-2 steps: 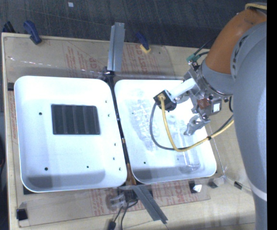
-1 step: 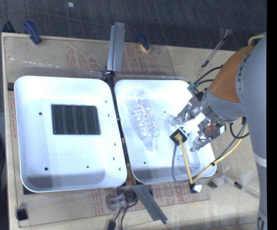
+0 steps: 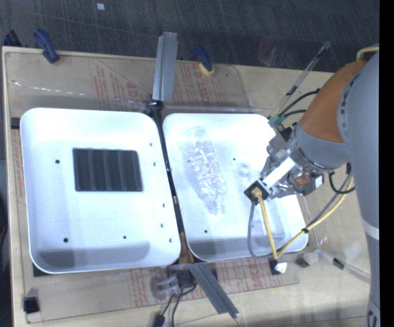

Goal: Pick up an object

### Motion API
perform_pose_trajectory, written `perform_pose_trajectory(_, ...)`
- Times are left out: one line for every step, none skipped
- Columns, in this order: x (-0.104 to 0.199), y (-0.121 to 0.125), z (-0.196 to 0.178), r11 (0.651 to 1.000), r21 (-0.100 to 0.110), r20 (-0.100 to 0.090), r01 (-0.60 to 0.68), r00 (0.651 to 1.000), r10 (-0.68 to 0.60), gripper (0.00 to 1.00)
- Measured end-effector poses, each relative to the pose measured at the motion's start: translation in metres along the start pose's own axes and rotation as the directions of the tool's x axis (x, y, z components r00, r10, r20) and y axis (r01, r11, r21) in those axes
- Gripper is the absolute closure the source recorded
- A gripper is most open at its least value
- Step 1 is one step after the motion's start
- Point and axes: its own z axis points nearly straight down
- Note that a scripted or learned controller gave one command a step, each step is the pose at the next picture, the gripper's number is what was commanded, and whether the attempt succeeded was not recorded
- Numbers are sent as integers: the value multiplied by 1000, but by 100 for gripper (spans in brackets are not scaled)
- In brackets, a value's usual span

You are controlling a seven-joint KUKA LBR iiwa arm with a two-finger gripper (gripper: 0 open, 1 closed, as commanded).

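A clear plastic bottle (image 3: 207, 169) lies lengthwise in the middle of the right bin (image 3: 214, 251). A see-through, cup-like thing (image 3: 259, 231) rests near that bin's front right corner. In the left bin (image 3: 40, 135) a dark grey ribbed rectangular block (image 3: 107, 169) lies flat. My gripper (image 3: 297, 181) hangs over the right side of the right bin, to the right of the bottle and just behind the clear cup-like thing. The wrist hides its tips, and I see nothing held in it.
A metal bar (image 3: 165, 67) stands at the back between the bins and another (image 3: 210, 288) at the front. Blue clamps (image 3: 47, 46) grip the bench's back edge. A thin rod (image 3: 309, 67) slants at the back right.
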Motion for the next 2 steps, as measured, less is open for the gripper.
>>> perform_pose_trajectory(52, -6, -84, 977, -4, -7, -213, 977, 213, 100)
perform_pose_trajectory(54, -8, -93, 979, -2, -4, -204, 979, 204, 100)
